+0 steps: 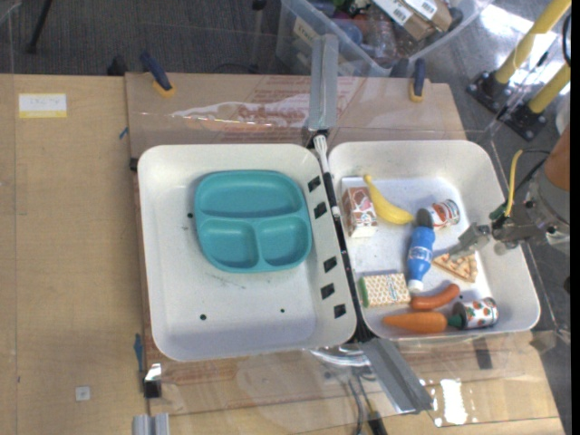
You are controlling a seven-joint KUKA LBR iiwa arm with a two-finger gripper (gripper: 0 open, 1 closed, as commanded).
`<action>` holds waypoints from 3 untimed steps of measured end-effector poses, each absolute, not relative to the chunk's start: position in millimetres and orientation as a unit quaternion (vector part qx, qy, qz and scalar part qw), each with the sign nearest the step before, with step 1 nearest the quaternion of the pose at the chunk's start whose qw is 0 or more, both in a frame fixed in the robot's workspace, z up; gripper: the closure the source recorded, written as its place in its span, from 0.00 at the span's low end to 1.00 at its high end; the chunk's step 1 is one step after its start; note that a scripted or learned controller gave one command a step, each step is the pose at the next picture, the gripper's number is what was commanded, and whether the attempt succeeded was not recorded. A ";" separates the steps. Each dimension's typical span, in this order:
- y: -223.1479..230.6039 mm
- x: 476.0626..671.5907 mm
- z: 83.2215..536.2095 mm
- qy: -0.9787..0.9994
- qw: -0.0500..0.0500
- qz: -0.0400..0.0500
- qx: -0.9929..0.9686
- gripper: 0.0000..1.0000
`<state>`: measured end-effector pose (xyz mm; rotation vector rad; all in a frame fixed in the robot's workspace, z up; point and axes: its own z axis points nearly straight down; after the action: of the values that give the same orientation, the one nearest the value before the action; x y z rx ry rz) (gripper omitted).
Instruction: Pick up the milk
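The small red-and-white milk carton (pixel 360 212) lies in the right white bin (pixel 480 166), at its far-left part, close against the divider between the two bins. It looks like a toy-sized box with flat printed faces and a pinched gable end, so I judge it light, fairly stiff and somewhat smooth; a squeeze across its two broad flat sides, near the middle of the body, should hold better than a pinch on the sloped gable. Its closeness to the bin wall leaves little room for a finger on the left side.

Just to its right, almost touching, lies a yellow plastic banana (pixel 388 204), which could get in the way of the other finger. Further right sits a red-and-white can (pixel 443 213) on its side, and a blue-and-white bottle (pixel 419 252) lies nearer, lengthwise. Nearer still are a green-edged cracker-like box (pixel 384 289), a pizza slice (pixel 458 265), a red sausage (pixel 435 297), an orange carrot (pixel 415 321) and another small can (pixel 476 313).

The left white bin (pixel 172 270) bears a teal divided plate (pixel 252 220).

The gripper (pixel 478 236) hangs at the right edge of the right bin, well apart from the carton, above the pizza slice's area; whether its fingers are apart or together I cannot tell. Nothing is seen in it.
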<state>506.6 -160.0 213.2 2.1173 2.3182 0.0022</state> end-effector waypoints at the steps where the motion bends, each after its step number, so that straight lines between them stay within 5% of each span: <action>1: -131.0 543.5 110.8 0.735 0.002 0.001 0.678 0.00; 2: -134.2 621.7 91.3 0.726 0.005 0.003 0.687 0.00; 3: -213.3 521.7 91.5 0.855 0.006 0.003 0.519 0.00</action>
<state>521.7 -213.3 91.5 1.6235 2.6745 0.0079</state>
